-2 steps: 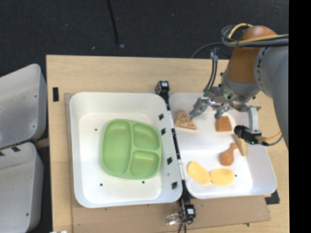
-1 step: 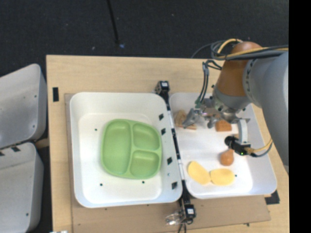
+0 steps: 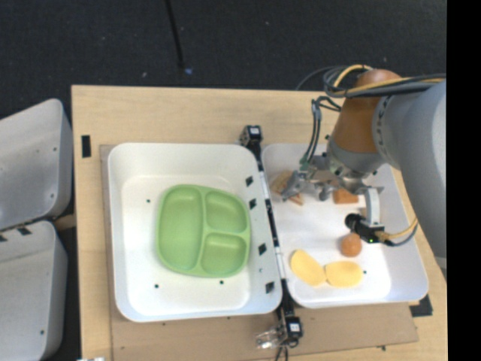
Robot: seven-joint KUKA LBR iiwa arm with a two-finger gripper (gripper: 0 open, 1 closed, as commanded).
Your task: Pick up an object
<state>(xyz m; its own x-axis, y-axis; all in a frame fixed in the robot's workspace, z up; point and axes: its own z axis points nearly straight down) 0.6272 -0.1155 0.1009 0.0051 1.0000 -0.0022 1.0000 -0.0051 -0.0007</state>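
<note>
Left bin (image 3: 120, 201) holds green tray (image 3: 203, 230); right bin (image 3: 402, 277) (several small foods).

The arm (image 3: 398, 119) covers the far corner of the right bin (image 3: 406, 280) and part of a brown piece (image 3: 346, 197) there — its fingers too small to read — its body cut off rightward.

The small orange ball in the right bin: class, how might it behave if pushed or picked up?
The small orange ball looks round, so a push would probably send it rolling across the right bin's flat floor. Its curved sides may slip from a pincer unless gripped centrally. Being small, it is probably light.
</note>
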